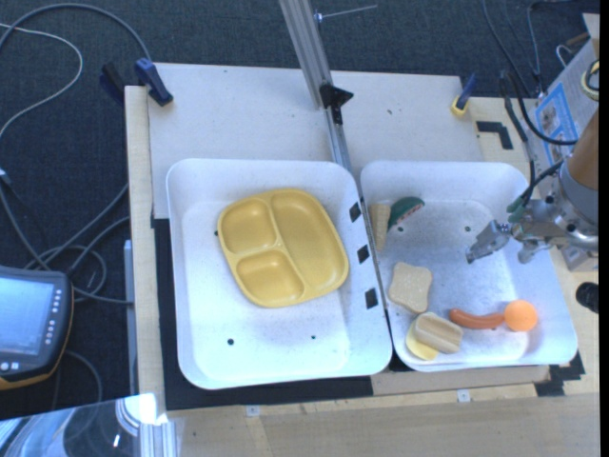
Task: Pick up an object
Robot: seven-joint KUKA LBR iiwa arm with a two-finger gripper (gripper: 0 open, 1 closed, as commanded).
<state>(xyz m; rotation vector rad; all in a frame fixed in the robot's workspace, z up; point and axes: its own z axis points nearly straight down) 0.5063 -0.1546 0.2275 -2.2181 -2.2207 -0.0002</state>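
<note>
There are two white bins point(190, 284). One bin holds one yellow plate point(282, 248). The other bin point(552, 341) holds one bread slice point(410, 287), one orange carrot point(495, 318), one little sandwich point(436, 334) and one green-topped toy point(404, 208).

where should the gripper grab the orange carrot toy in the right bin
Grip the orange carrot toy across its slim shaft, coming straight down from above. It lies flat, left to right, near the front wall of the right white bin, its round bulb at the right end. The shaft looks narrower than the bulb. Keep clear of the tan sandwich toy at its left end.
</note>
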